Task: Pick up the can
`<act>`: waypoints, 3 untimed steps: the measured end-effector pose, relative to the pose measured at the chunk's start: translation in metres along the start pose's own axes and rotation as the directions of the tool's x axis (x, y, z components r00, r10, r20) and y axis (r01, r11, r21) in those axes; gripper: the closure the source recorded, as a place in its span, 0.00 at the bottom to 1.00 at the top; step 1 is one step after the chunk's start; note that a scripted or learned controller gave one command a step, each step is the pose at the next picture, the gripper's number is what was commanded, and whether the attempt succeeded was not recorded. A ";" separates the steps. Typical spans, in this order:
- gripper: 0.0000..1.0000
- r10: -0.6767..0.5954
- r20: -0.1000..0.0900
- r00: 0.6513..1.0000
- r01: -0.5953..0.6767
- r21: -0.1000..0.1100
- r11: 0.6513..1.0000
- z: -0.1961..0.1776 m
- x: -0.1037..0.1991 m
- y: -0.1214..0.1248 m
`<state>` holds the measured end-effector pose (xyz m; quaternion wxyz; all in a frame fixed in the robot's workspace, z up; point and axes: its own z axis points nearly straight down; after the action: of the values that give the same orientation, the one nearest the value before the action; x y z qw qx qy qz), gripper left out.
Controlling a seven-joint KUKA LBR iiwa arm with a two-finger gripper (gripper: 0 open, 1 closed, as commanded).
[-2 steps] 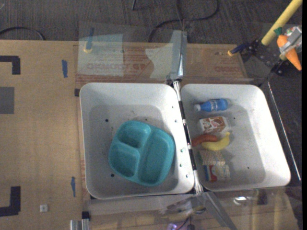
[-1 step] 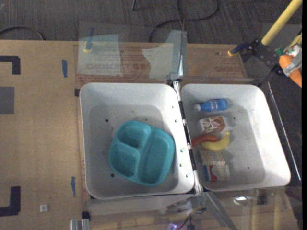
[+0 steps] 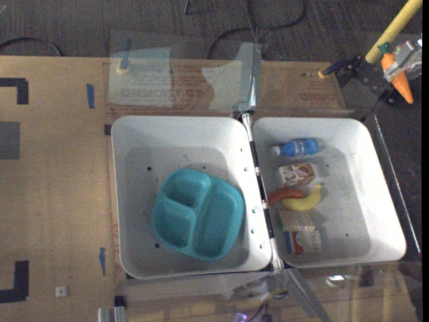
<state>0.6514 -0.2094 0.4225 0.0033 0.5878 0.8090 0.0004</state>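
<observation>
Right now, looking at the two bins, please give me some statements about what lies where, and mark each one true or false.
1. The teal divided plate lies in the left bin. True.
2. The blue bottle stands upright in the left bin. False: it lies on its side in the right bin.
3. The banana lies beside the red sausage-shaped item. True.
4. The plate holds the banana. False: the compartments of the plate hold nothing, and the banana is in the right bin.
5. A small red and white carton lies between the bottle and the banana. True.
</observation>
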 end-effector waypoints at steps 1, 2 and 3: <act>1.00 0.122 -0.003 0.993 -0.122 0.005 0.993 0.010 0.013 -0.011; 1.00 0.225 0.000 0.974 -0.225 0.000 0.974 -0.014 -0.015 0.013; 1.00 0.298 0.000 0.955 -0.298 0.000 0.955 -0.014 -0.017 0.012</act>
<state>0.6680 -0.2214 0.4362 0.0032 0.7029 0.7113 0.0007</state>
